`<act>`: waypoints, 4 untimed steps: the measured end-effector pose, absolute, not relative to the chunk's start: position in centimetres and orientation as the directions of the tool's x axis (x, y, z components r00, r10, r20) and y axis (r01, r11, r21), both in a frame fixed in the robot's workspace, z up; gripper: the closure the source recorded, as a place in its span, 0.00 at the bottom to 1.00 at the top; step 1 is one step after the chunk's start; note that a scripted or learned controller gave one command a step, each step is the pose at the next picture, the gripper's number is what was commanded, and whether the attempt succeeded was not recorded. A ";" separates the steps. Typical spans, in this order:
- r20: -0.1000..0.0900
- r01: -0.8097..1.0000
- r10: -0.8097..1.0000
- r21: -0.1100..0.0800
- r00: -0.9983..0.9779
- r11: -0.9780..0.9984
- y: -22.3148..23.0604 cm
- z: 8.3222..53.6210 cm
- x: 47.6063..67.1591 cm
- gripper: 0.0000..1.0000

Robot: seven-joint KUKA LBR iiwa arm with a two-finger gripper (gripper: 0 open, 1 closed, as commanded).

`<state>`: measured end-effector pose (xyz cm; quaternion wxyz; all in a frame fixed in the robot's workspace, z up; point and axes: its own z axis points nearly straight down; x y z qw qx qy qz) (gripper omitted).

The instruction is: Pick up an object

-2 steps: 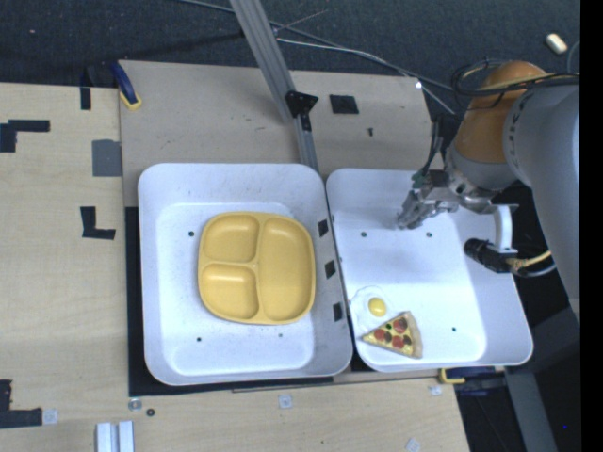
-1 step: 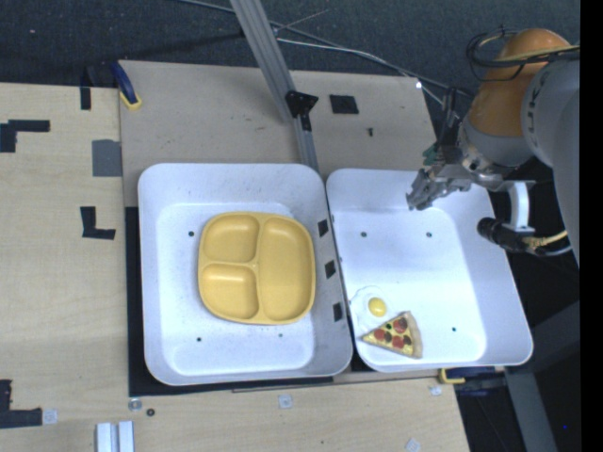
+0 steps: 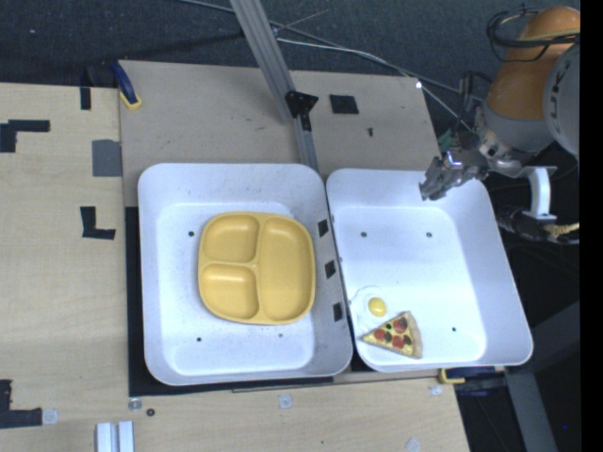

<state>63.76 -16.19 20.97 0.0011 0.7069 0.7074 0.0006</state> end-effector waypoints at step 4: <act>0.001 1.000 1.000 -0.003 -0.005 0.005 -0.2 24.6 63.7 1.00</act>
